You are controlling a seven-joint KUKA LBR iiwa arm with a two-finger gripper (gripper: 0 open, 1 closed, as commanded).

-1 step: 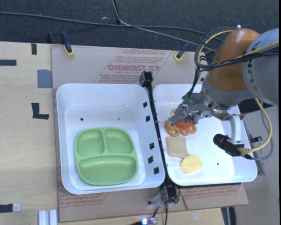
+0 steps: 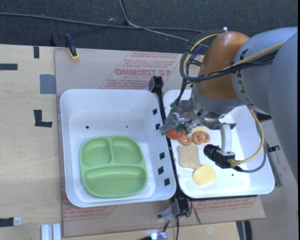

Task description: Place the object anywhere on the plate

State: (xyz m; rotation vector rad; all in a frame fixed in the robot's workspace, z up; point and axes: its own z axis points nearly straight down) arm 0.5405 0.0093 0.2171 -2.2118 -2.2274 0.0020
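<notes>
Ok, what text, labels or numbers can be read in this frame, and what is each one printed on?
"CHEMCAST GP", as far as it can be made out: red print on the brown sheet behind the left bin.
More red lines below and beside it on the same sheet: too small and blurred to read.
Nothing readable on the green plate, the right bin or the gripper.

Two pretzels (image 2: 194,137) are lying side by side in the right bin (image 2: 255,184), with a pale toast slice (image 2: 188,157) nearer and a yellow piece (image 2: 204,175) (cheese-like) nearest of all.
</notes>
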